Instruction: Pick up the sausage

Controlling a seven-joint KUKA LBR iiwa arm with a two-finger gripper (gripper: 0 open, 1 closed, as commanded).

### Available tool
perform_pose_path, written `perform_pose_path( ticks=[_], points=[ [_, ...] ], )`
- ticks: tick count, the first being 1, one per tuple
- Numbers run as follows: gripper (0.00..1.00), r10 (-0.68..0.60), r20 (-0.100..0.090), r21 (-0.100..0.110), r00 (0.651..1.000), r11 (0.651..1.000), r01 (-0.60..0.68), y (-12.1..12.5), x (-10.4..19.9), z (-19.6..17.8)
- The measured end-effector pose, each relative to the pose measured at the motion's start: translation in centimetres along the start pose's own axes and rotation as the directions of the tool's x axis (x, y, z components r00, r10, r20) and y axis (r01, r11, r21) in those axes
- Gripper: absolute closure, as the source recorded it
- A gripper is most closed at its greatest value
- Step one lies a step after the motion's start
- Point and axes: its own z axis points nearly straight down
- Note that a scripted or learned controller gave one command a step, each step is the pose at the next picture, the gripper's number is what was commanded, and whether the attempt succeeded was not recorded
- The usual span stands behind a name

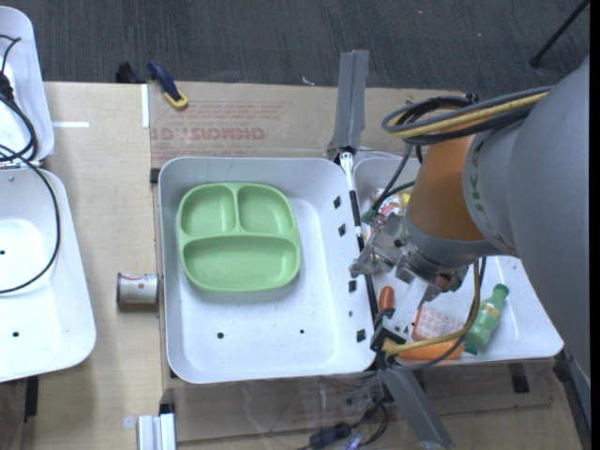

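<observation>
Clutter crowds the right bin [539, 331] where I hang, my gripper [398, 268] low beside the divider; whether it's open I cannot tell. Sausage [385, 299], as I judge it, lies against that wall, so I risk grabbing the carrot [433, 350] instead.

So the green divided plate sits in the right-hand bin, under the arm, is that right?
Not quite. The camera view shows the green plate in the left bin, well away from the arm. The arm hangs over the right bin, where a green bottle lies among other small items.
</observation>
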Motion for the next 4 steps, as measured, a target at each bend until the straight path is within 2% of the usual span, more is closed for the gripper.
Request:
perform_pose_path(
  ticks=[1, 2, 3, 4],
  points=[
    [0.00, -0.030, 0.002, 0.001, 1.000, 1.000, 0.030, -4.9, 9.2, 4.6],
    [0.00, 0.006, 0.001, 0.000, 1.000, 1.000, -0.006, -1.9, 2.8, 0.0],
    [0.00, -0.003, 0.002, 0.000, 1.000, 1.000, 0.003, -5.1, 14.1, 9.1],
    [0.00, 0.058, -0.014, -0.018, 0.998, 0.998, -0.059, -9.4, 14.5, 9.6]
  ],
)
